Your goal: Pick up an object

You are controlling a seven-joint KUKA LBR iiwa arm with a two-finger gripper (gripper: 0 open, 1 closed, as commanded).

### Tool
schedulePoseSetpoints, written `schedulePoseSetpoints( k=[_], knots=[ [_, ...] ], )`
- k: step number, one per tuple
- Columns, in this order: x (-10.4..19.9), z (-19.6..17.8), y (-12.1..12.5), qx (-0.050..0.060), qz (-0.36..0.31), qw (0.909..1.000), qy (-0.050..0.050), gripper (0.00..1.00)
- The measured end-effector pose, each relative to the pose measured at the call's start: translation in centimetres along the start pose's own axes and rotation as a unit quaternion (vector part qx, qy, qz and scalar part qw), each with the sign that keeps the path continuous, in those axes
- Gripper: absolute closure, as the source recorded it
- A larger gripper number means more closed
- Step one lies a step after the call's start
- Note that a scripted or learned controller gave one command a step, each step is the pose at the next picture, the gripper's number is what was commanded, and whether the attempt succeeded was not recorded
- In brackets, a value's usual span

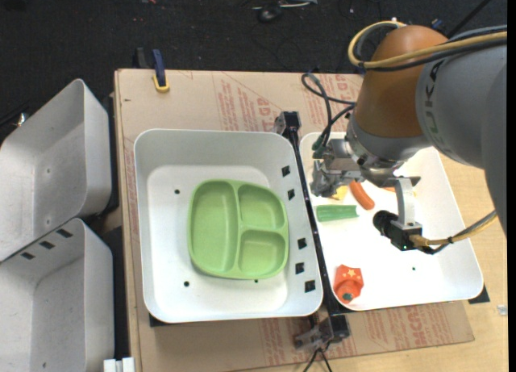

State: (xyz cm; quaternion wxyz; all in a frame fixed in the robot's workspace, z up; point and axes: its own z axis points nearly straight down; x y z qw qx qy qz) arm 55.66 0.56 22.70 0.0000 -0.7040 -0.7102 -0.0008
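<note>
I judge nothing picked yet: my gripper (334, 183) hangs low over the right bin (451, 282), near the green stick (336, 213) at its 9 o'clock side, and I cannot tell the jaws' state.

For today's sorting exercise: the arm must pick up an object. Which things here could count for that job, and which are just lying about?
For the job: gripper; green stick; small carrot; orange toy; right bin.

Lying about: green divided plate; left bin; blue clamp.
</note>
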Motion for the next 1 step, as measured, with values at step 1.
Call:
schedulePoseSetpoints(
  k=[1],
  knots=[
    [5.0,0.05,2.09,0.0,0.0,1.0,0.0,1.0]
  ],
)
